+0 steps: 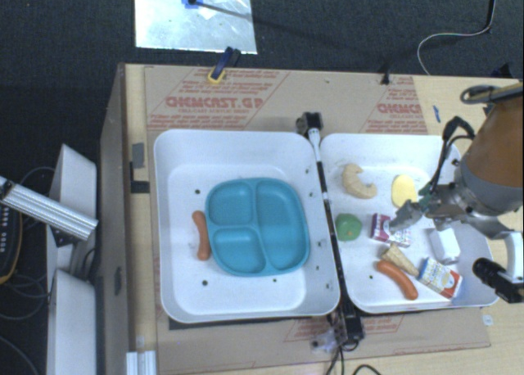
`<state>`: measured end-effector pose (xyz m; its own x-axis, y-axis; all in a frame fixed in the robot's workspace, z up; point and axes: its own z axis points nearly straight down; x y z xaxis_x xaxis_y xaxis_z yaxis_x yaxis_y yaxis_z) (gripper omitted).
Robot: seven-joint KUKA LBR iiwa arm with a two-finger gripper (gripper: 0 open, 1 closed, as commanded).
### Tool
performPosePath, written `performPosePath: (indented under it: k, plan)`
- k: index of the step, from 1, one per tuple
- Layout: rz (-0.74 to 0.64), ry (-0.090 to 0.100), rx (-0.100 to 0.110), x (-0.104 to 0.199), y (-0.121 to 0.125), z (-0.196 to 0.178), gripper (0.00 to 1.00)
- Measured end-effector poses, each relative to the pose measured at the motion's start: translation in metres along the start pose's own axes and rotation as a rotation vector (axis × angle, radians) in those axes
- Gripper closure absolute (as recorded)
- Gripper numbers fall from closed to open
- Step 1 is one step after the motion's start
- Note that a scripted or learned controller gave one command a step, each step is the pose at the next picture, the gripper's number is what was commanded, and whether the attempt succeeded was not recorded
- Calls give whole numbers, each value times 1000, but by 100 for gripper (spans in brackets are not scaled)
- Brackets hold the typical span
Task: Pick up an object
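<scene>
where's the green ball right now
In the camera view, the green ball lies in the right bin, close to its left wall, below the croissant and left of the small purple packet.

Two white bins sit side by side on the bench. The left bin [176,201] holds a blue divided plate [256,226] with a sausage [201,236] just left of it. The right bin [385,156] holds a croissant [359,181], a lemon [403,190], a green ball [349,227], another sausage [398,278] and a small carton [440,277]. The gripper [404,219] hangs low over the right bin's middle, beside a small purple packet [380,227].
</scene>
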<state>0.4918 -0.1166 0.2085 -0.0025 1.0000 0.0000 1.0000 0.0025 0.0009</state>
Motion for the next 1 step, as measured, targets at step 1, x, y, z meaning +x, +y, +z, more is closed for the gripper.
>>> performPosePath:
  k: [1]
  plan:
    - [2,0,1,-9,-6,120,0]
